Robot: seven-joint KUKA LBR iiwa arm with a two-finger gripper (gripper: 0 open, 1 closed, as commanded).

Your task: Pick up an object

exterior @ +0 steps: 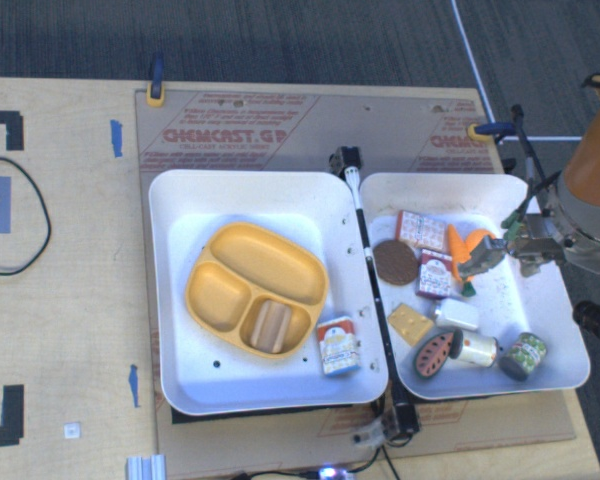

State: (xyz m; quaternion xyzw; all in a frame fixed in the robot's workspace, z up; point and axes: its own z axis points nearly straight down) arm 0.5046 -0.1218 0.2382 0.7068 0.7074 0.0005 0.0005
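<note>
Landmark: the orange carrot toy (466, 247), lying in the right bin (570, 368) near its upper middle; every place below is given from it.

My claw (487, 255): it hangs just right of the carrot toy, at the end of my arm reaching in from the right rim of the bin.

Claw state: I cannot tell whether it is wide or narrow; the dark parts blur together over the toy.

Task's thing: the carrot toy, as I judge it, since it lies closest to me.

Direction: it lies to the left of my claw, just beside or touching; I cannot tell which.

Long axis: it runs from upper right to lower left, green tip at the lower end.

Neighbours: a pink-and-white box (434, 275) sits just left of the carrot toy; a patterned card (421, 230) lies up and to the left; a brown disc (395, 262) lies farther left.

Below it: a white block (457, 315), then a small can (473, 348).

Judgement: my closing line should cross that slanted axis.
</note>
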